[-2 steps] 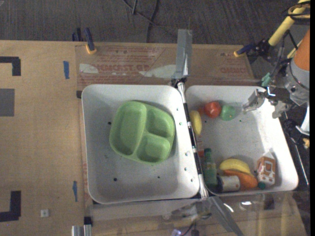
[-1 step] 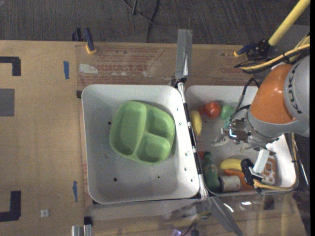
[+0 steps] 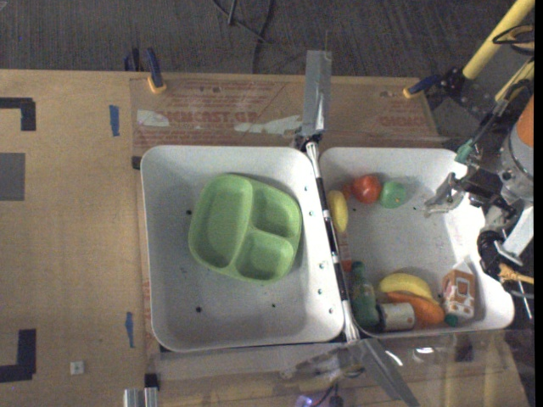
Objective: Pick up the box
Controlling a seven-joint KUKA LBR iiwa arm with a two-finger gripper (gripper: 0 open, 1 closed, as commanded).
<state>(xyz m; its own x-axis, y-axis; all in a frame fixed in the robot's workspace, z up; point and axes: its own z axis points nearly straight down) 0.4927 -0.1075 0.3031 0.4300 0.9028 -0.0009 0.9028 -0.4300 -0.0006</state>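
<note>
The box is small, white and orange with printed faces. It lies in the right bin near its front right corner, beside an orange carrot-like piece. My gripper hangs over the bin's back right part, well behind the box and apart from it. Nothing shows held in it. The grey arm with its orange band comes in from the right edge.
The right bin also holds a red tomato, a green apple, a yellow fruit, a banana, a green bottle and a can. A green divided plate lies in the left bin.
</note>
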